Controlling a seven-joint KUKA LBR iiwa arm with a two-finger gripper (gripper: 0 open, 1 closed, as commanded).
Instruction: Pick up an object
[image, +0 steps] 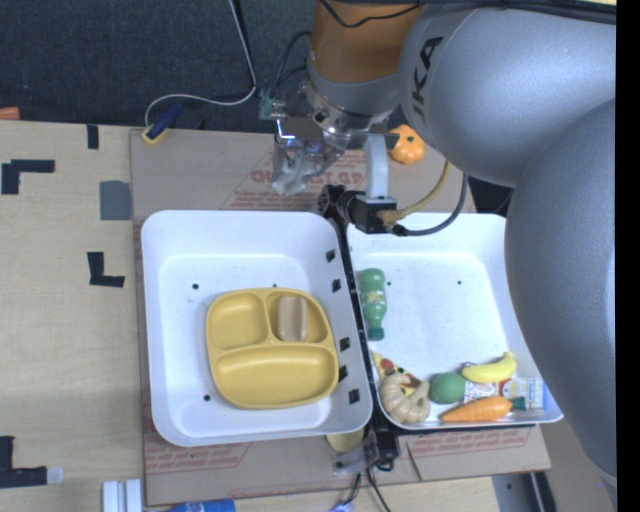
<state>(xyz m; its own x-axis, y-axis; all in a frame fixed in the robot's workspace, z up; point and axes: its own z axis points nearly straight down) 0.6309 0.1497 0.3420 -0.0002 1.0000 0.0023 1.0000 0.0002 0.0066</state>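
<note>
My gripper (296, 168) hangs below the orange-banded wrist, above the cardboard just beyond the far rim of the left bin (160, 260), near the divider between the bins. The view shows nothing in it. In the left bin lies a yellow divided plate (268, 362) with a tan piece (291, 317) in its upper right compartment. The right bin (470, 280) holds a green bottle (372, 301) by its left wall. A banana (489, 368), a green ball (447, 388), a carrot (474, 409) and a beige pastry-like toy (405, 397) crowd its near edge.
A small orange toy (407, 148) sits on the bench behind the right bin. A black-and-white fitting (364, 208) hangs over the bins' far corner. Cables run across the back. My large grey arm covers the right side of the view.
</note>
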